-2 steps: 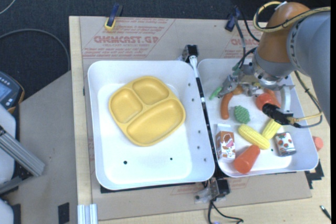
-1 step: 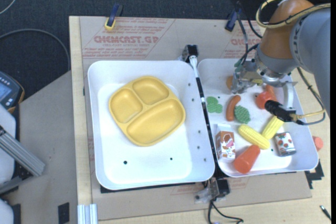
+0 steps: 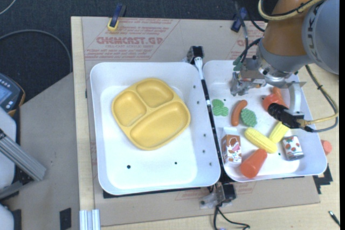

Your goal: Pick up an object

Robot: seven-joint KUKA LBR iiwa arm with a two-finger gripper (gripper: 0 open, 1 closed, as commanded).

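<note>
**Operator:** Report the position of the gripper (image 3: 241, 85) and its state.

**Technician:** It hangs low over the far part of the right bin (image 3: 215, 70), below the arm's orange band (image 3: 288, 11). Its state cannot be determined: the wrist body hides the tips from this camera, and nothing is visibly held.

**Operator:** Identify the nearest candidate for pickup.

**Technician:** The sausage (image 3: 239, 112), an orange-red piece lying in the same bin just on the near side of the gripper. Its upper end points almost directly at the tool.

**Operator:** State its long axis.

**Technician:** Diagonal. It runs from the far right down to the near left in the view. A grasp would, in my judgement, need the jaws closing across that diagonal, not along it.

**Operator:** List adjacent items.

**Technician:** A green leaf piece (image 3: 220, 108) lies just left of the sausage. A second green piece (image 3: 248, 117) lies just right, close enough that contact cannot be ruled out. The corn cob (image 3: 260, 140) sits nearer the camera, apart from it. The yellow divided plate (image 3: 151, 113) is in the left bin (image 3: 102, 132), well apart.

**Operator:** Required correction?

**Technician:** Probably a short shift toward the camera, then descent. Risk: the flanking green pieces may be caught instead.
</note>
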